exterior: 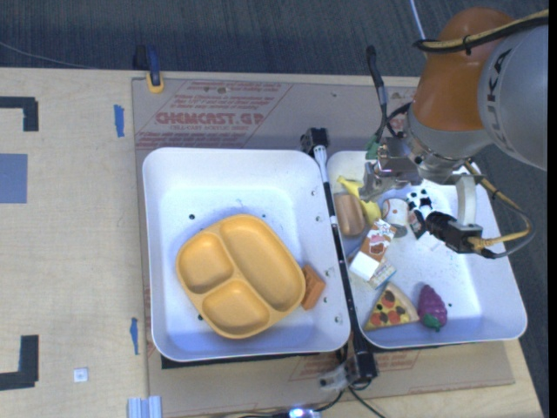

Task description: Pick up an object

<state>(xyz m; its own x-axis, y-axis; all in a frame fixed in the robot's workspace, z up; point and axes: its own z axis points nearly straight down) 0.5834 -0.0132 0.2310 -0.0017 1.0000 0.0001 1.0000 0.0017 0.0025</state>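
Observation:
My gripper [380,179] hangs low over the far left part of the right bin [500,296], under the orange wrist band. Directly beside it lie a yellow banana [354,186] and a brown bread roll [348,216]. Just in front are a small round tin [396,211], a black-and-white toy [420,200] and a red-and-white carton [377,240]. Nearer the front lie a white block [370,269], a pizza slice [390,308] and a purple toy [432,307]. I see nothing lifted off the bin floor.
The left bin [161,225] holds a yellow divided plate [239,273] with a small orange piece [312,287] against its right edge. A black clamp and rod [318,151] run along the wall between the bins. A yellow cable [496,238] loops over the right bin.

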